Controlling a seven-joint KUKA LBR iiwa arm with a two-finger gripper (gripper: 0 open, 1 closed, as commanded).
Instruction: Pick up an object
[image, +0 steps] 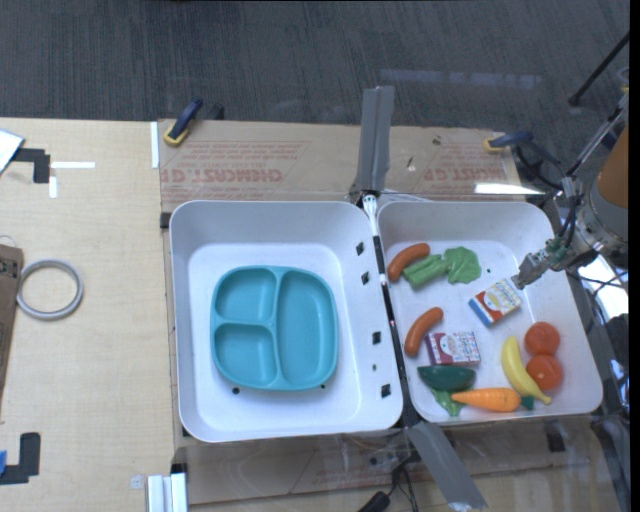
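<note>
**Gripper low over right bin, near the carton**

Camera view: two white bins side by side mid-frame. Left bin (190, 330) holds a teal divided plate (274, 327), three compartments.

Right bin (590, 385) holds the toys:
- sausage (407, 261) upper left, another sausage (423, 330) below it, both tilted
- green broccoli piece (444, 267) just right of the upper sausage
- small blue/white/red carton (496, 303) mid-right, lying flat
- red/white box (453, 348) centre, just right of the lower sausage
- dark green pepper (446, 377) below the box, carrot (489, 400) under that along the lower edge
- banana (519, 369) lower right, touching the carrot's right end
- two tomatoes (542, 338) (545, 371) far right, one above the other, beside the banana

Arm comes in from the right edge, orange band at upper right. Gripper (530, 266) sits in the upper right of the right bin, tip pointing down-left, just above and right of the carton. Nothing seen between the fingers. Jaw state: cannot tell, too small and blurred

Bench left of the bins: tape roll (47, 288) at the left edge. Blue/yellow clamp (183, 121) at upper left of the cardboard, another clamp (507, 141) upper right
</note>
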